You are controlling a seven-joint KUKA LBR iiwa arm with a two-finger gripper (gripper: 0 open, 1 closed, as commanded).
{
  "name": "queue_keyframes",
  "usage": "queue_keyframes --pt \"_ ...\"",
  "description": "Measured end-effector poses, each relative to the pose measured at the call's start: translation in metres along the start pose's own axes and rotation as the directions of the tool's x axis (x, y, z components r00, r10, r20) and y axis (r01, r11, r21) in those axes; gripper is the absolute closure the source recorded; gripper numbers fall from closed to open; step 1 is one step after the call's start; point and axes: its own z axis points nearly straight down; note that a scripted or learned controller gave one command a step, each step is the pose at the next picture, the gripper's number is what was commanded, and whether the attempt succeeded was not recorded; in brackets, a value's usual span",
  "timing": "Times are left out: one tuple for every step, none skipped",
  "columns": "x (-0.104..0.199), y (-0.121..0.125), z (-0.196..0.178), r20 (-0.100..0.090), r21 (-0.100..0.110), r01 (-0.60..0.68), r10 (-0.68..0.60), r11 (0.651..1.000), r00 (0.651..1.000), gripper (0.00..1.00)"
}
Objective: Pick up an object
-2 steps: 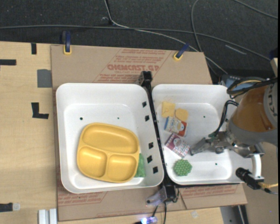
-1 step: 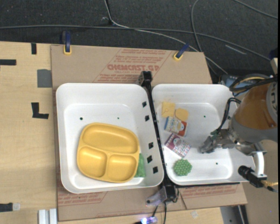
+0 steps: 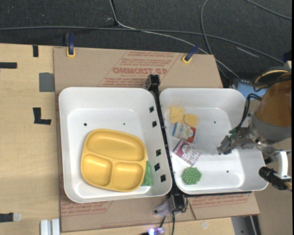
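Closest to me, near the front edge of the right white plastic bin (image 3: 235,182), I see a round green bumpy ball (image 3: 191,176). It sits close to the front left corner of that bin. In the left white plastic bin (image 3: 71,106), a yellow plastic tray with three sections (image 3: 113,159) lies toward the front edge, and a bit of something green (image 3: 147,175) peeks out at its right side.

A little further back in the right bin I see a small pink and white packet (image 3: 186,153), then a small white and blue packet with a red edge (image 3: 184,131) just behind it. Behind that are two yellow blocks (image 3: 183,116), side by side near the bin's left wall.

The arm's dark gripper (image 3: 228,146) is over the right side of the right bin, well apart from the ball and the packets. I cannot tell how it is set.

Farthest back, brown cardboard (image 3: 132,65) lies under both bins.
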Motion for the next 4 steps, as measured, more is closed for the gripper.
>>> queue_keyframes --pt "0.002 0.011 -0.057 0.001 -0.002 0.001 -0.001 1.0 1.0 1.0" --pt "0.004 0.006 -0.118 0.001 -0.003 0.001 -0.001 1.0 1.0 1.0" --pt "0.004 0.006 -0.136 0.0 0.002 0.0 0.0 1.0 1.0 1.0" --pt "0.054 0.027 -0.118 -0.002 0.005 0.005 -0.005 1.0 1.0 1.0"
